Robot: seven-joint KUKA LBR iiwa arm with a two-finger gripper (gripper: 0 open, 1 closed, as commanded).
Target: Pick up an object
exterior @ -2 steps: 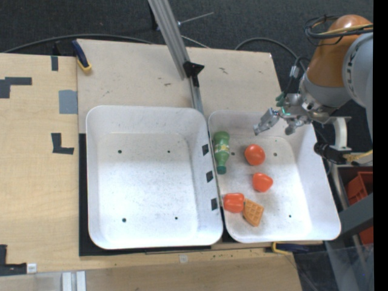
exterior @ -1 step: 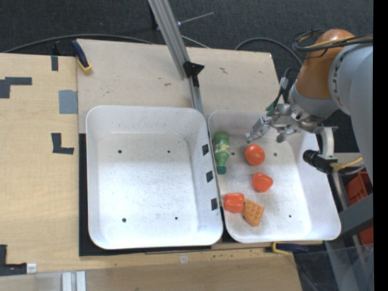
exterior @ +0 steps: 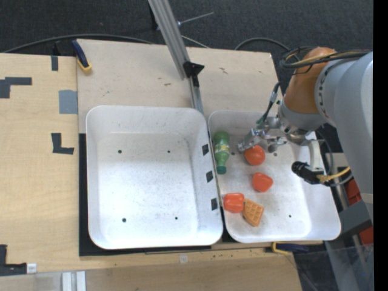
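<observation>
Because the arm reaches in from the right, the tool [exterior: 259, 143] hangs low over the upper part of the right bin [exterior: 321, 223], directly above and touching or nearly touching a round red-orange piece [exterior: 255, 156]. That piece reads as the likely target, since the tool's metal tips sit just at its upper edge. Whether the tips are spread or pressed together cannot be told from this slanted view, and nothing is clearly seen between them, so no grip can be claimed.

All the loose items lie in the right bin, which would explain why the arm works on that side; the left bin [exterior: 97, 180] carries only dark specks. A green bottle [exterior: 220, 152] lies flat against the bin's left wall, its long axis running roughly top to bottom of the view, with the narrower end toward the bottom. A second red piece [exterior: 262, 182] sits just below the target, apart from it. Near the lower left of the bin an orange-red piece [exterior: 233, 202] touches a tan waffle-like piece [exterior: 253, 213].

Being round, the target shows no clear long axis or heading, so approach angle should matter little. Its curved sides could let it roll or slip from a pinch.
</observation>
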